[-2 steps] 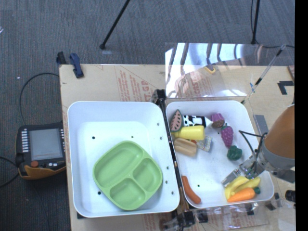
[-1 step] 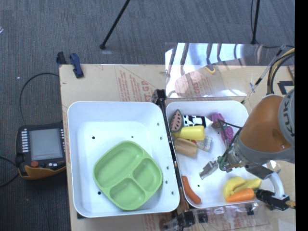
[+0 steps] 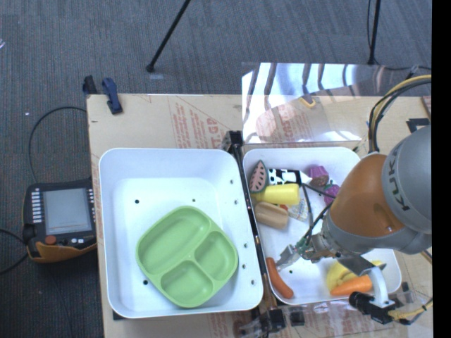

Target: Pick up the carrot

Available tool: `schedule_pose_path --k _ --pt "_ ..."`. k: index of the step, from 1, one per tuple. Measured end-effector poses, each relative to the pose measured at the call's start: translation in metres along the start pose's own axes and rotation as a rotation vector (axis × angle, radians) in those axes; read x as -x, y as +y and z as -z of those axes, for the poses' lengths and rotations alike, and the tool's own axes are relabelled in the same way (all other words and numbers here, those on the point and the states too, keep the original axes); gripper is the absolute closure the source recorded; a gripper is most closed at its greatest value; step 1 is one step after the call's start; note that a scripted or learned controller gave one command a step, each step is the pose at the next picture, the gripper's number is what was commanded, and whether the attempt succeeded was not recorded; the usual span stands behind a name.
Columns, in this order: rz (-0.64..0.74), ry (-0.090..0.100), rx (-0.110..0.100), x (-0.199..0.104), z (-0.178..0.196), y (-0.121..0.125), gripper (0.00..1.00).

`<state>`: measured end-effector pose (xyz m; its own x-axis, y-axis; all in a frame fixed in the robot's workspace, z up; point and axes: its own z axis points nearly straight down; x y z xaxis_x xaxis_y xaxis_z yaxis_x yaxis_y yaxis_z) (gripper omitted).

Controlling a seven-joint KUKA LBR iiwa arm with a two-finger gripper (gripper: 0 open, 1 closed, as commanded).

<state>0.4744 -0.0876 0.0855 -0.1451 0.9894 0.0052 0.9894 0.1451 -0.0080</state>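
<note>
claw (image 3: 290,256) low in right bin (image 3: 352,155) – finger state cannot tell; carrot (image 3: 351,286) lies near bin's front right corner, apart from claw.

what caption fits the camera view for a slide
KUKA arm's gripper hovering in the right bin, carrot beside it, green plate left.

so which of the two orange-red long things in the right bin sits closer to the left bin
The red sausage-like piece, lying by the right bin's left wall. The carrot, with more orange colour, lies far over by the yellow item.
</note>
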Motion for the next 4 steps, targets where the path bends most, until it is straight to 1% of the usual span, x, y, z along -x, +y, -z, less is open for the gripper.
schedule_pose_path --k 1,2,3,4 --pt "-0.007 0.005 -0.006 0.001 0.008 -0.001 1.0" --pt "-0.026 -0.001 0.012 -0.062 0.105 0.05 1.0" --pt "0.541 -0.003 0.002 -0.051 0.101 0.04 1.0" --pt "0.54 -0.003 0.002 -0.05 0.101 0.04 0.0"
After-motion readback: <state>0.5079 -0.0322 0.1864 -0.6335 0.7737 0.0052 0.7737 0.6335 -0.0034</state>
